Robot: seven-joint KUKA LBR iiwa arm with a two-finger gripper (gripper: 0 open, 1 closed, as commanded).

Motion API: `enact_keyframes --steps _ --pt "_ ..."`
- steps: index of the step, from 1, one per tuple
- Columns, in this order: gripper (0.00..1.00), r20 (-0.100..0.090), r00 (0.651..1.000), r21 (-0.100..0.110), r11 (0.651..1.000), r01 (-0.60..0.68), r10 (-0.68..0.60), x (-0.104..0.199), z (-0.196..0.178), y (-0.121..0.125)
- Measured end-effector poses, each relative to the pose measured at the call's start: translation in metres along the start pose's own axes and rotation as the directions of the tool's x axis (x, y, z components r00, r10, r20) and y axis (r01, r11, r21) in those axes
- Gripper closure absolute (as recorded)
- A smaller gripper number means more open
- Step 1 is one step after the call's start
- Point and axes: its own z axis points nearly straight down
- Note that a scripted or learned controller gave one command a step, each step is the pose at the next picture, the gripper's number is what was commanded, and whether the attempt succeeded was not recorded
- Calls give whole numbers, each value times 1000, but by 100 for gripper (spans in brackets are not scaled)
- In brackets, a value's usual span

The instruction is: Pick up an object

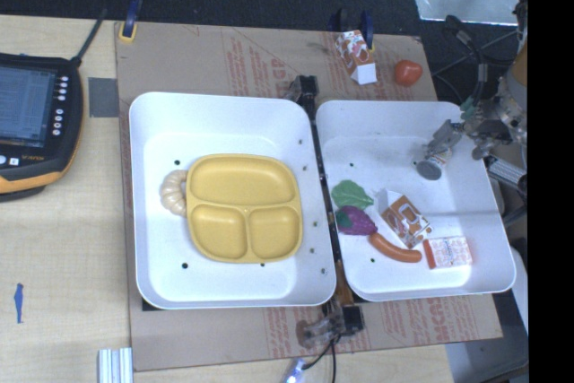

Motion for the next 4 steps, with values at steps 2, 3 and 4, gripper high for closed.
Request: enact_keyframes --steps 2,3,4 --pt "0 0 1000 1 1000 0 0 -11 42 -90" --pt "0 0 1000 1 1000 2 -2 4 110 -28" --pt "0 -1 1000 -1 1000 -1 1 34 109 46"
